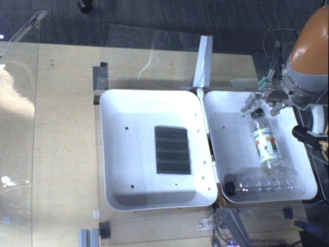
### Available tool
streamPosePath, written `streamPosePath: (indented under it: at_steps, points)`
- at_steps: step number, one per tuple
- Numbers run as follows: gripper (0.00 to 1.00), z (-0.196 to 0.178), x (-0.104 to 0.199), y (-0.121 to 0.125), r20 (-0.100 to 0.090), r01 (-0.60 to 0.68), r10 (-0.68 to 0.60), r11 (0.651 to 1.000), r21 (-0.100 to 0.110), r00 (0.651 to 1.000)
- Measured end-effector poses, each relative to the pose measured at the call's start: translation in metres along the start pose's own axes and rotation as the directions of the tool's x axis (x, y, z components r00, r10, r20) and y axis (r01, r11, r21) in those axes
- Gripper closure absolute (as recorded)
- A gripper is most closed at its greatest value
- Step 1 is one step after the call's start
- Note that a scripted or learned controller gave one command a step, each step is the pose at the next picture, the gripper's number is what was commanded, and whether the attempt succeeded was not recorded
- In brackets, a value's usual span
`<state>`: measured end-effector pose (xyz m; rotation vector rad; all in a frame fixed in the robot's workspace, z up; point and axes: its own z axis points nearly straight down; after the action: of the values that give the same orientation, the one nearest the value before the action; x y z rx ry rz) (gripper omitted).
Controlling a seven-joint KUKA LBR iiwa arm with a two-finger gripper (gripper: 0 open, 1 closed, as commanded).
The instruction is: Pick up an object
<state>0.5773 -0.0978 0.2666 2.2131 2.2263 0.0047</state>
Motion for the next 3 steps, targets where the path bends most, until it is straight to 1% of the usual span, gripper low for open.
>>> streamPosePath:
  at_steps: [1,2,3]
  points:
    - [0.00,0.105,-0.053,-0.034,0.001,0.005,-0.005,1.000,0.000,1.000]
    - [0.00,0.119,-0.076,-0.038,0.016,0.364,-0.364,0.931,-0.016,0.931]
    - [0.00,0.177,-0.108,0.003,0.008,0.399,-0.399,0.917,-0.007,0.917]
